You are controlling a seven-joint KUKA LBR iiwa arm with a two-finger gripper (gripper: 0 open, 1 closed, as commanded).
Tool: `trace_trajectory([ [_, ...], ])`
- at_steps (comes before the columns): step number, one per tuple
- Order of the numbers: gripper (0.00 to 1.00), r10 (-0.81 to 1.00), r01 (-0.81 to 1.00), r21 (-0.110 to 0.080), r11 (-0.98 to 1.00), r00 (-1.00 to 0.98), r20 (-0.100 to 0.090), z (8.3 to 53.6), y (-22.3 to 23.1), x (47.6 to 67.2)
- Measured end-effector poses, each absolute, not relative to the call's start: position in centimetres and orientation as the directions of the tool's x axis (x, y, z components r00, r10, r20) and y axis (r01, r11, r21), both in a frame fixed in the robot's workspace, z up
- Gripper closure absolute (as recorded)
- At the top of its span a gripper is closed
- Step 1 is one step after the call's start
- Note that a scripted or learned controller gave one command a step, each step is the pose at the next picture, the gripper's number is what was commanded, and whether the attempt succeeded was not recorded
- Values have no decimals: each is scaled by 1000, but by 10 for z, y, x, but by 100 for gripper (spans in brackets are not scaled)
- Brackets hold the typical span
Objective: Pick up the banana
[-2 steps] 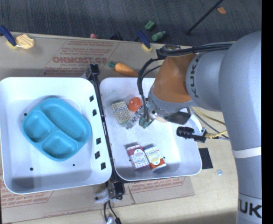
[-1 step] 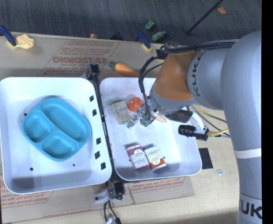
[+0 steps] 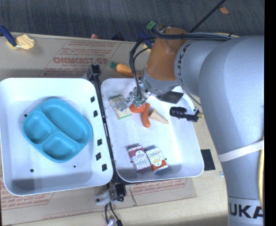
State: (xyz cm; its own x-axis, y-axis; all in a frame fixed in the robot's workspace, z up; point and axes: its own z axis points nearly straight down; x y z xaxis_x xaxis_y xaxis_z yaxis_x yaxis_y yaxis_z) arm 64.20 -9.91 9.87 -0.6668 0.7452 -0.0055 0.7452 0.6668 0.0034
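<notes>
Banana: position relative to hand unclear | hand (image 3: 137,101) over orange toy (image 3: 146,117) | grip: cannot tell

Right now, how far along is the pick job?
Done: the gripper is down in the right bin, at its far end. In hand: it sits on a red-orange food piece beside the cone, and neither looks like a banana. Left: the grasp and the lift. Nothing is visibly raised.

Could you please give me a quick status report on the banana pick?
End effector low in right bin, over orange items. No banana identifiable. Blue tray in left bin.
</notes>
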Motion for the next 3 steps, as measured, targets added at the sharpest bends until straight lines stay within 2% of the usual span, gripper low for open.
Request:
trace_trajectory([
  [1,100,953,953,-1,303,-303,0,192,-45,637],
  [2,100,951,951,-3,308,-308,0,202,-45,637],
  [3,100,892,892,-4,452,-452,2,191,42,622],
])
